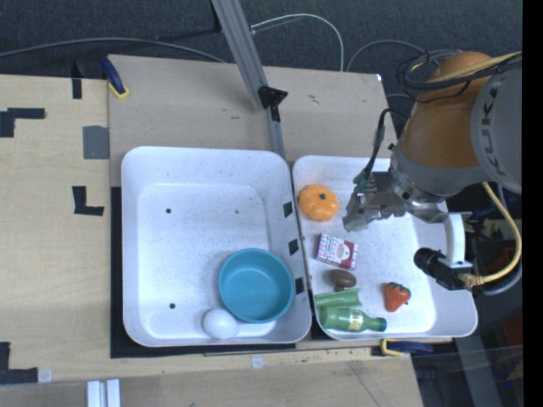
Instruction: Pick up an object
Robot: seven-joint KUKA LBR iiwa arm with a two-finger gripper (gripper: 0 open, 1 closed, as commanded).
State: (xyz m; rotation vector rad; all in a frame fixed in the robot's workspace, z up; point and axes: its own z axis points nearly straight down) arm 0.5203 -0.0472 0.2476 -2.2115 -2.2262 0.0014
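Gripper [358,217] is hovering over the right bin [424,308], just right of the orange pumpkin [318,202], nothing between its fingers; can't tell its state. Red carton [336,250] is sitting just below it, print unreadable. "KUKA" lettering is partly showing on the arm [496,138]. Blue bowl [255,284] and white ball [221,322] are lying in the left bin [170,227].

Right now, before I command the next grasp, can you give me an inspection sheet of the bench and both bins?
Surface: wooden bench bearing left white bin and right white bin, side by side.
Job's things, left bin: blue round bowl, white ball touching it.
Job's things, right bin: orange pumpkin toy, small red carton, brown oval piece, green bottle, red strawberry toy.
Clutter: nothing seen.
Gripper: above right bin, beside the pumpkin, holding nothing.
Cables: black leads on the arm.
Surroundings: dark carpet.
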